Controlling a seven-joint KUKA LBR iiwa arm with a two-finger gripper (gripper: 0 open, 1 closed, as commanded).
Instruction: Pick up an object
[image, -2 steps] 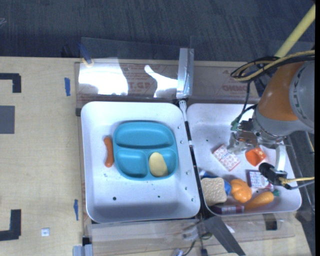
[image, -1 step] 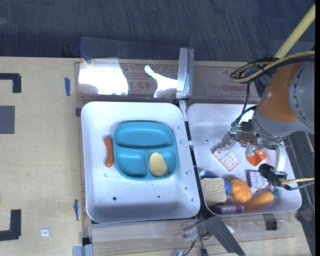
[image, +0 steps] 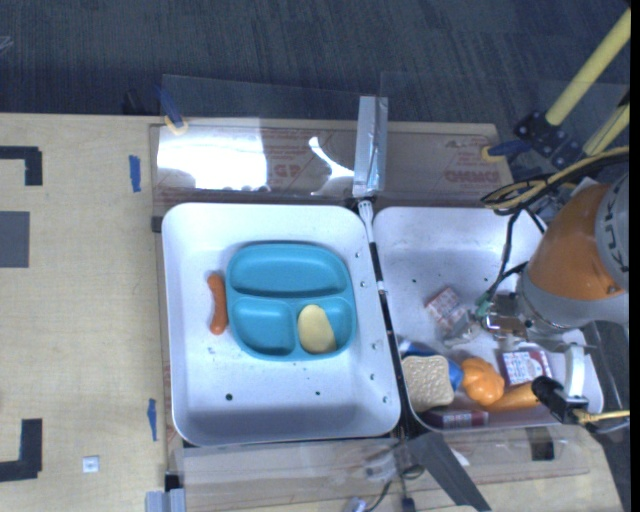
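Orange and tan toy food (image: 470, 383) lies heaped in the right bin's (image: 420, 240) near corner, with the gripper (image: 490, 318) hovering just beyond it, over a crumpled wrapper (image: 445, 303). Whether anything is gripped cannot be told. The approach step seems in hand; next it must descend onto one item.

I work in a robotics lab. My wooden bench (image: 80, 300) carries taped markers and two white bins (image: 190, 400).

Dark blue carpet (image: 300, 40) behind — pale wooden bench (image: 80, 300) in front.
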